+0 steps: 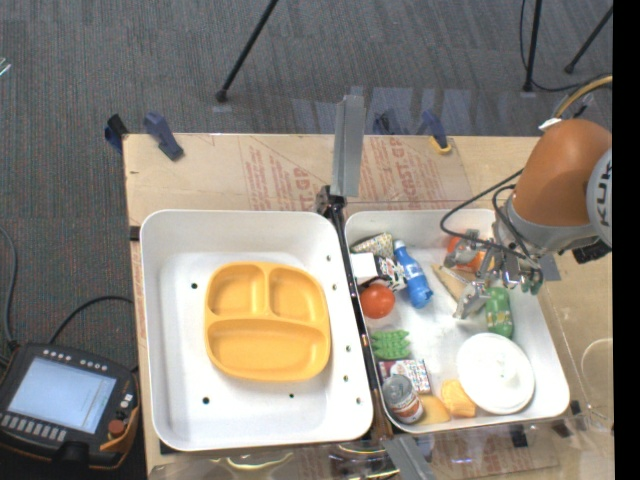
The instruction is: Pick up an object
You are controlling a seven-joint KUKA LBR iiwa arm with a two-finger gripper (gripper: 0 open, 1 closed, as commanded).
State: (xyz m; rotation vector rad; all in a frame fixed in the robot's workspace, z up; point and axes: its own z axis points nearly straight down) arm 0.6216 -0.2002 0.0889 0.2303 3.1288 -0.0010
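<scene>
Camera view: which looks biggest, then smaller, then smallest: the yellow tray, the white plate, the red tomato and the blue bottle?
1. yellow tray, by far the largest.
2. white plate.
3. blue bottle and red tomato: too close to rank; the bottle looks longer, the tomato rounder.

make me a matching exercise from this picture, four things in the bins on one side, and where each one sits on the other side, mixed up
Things:
1. yellow divided tray
2. blue bottle
3. white round lid
4. tin can

Places:
A. near corner of the right bin, toward the arm's side
B. middle of the left bin
C. near edge of the right bin, close to the divider
D. far half of the right bin, just beyond the red tomato

Pairs: 1-B, 2-D, 3-A, 4-C
</scene>
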